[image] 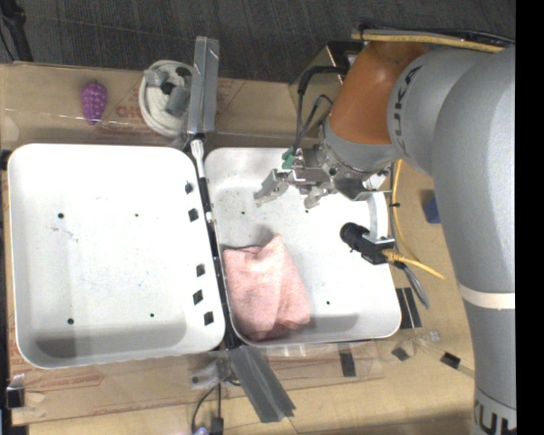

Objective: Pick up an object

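My gripper [290,188] hangs over the far end of the right bin [363,320], near its far left corner, fingers spread apart and grasping nothing. The folded pink cloth [265,285] lies on the floor of that same bin, against its left wall and toward the near edge, well apart from my fingertips. The left bin [36,243] sits alongside. On the bench's far left corner rests a small purple object [93,101], beside a white coiled item [163,93].
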Available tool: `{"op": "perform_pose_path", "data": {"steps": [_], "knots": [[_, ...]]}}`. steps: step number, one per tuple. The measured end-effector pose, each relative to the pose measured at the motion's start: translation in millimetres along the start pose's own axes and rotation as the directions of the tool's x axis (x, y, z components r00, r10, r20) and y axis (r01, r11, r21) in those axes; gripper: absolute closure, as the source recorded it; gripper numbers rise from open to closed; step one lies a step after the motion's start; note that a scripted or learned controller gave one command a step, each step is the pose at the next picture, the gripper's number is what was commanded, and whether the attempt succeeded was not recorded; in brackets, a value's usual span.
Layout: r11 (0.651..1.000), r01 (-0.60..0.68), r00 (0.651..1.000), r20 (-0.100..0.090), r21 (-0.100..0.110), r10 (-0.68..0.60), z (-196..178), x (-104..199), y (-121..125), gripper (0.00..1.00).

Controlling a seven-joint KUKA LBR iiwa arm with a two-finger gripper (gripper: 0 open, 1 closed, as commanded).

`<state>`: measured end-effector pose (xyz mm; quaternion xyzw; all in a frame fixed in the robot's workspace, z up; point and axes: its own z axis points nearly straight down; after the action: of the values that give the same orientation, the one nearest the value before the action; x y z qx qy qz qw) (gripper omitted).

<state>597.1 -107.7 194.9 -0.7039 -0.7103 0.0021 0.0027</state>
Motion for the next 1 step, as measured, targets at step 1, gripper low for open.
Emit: {"op": "perform_pose_path", "data": {"steps": [1], "knots": [[0.986,0.168,0.986,0.001,-0.003,-0.168,103.9,-45.9,-17.1,0.0]]}}
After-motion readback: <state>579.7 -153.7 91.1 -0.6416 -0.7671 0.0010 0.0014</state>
